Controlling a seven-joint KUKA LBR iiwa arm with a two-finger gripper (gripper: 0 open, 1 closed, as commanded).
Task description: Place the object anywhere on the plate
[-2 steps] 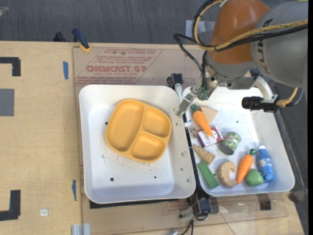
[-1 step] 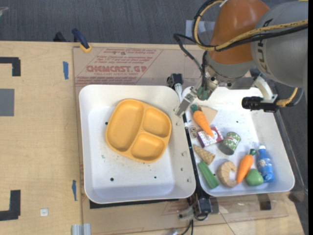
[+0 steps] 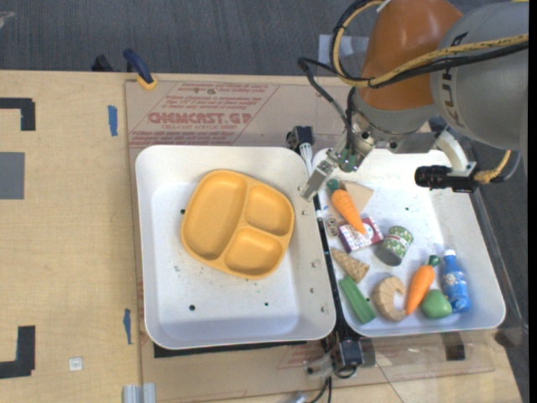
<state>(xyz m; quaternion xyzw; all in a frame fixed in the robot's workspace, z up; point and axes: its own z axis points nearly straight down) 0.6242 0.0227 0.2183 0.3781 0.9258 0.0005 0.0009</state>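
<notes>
Camera view showed my end effector (image 3: 323, 177) above the carrot (image 3: 346, 209), grip state indeterminate. Pick-up stage, I judged; next needed a secure grasp, then transfer to the plate (image 3: 237, 222).

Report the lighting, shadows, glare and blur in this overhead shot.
Camera view: lighting is even and soft, with no harsh glare on the white bins; the yellow plate casts a faint shadow on the left bin's floor; the orange band of the arm, nearest the lens, looks slightly soft; the carrot below the pincer is sharp.
</notes>
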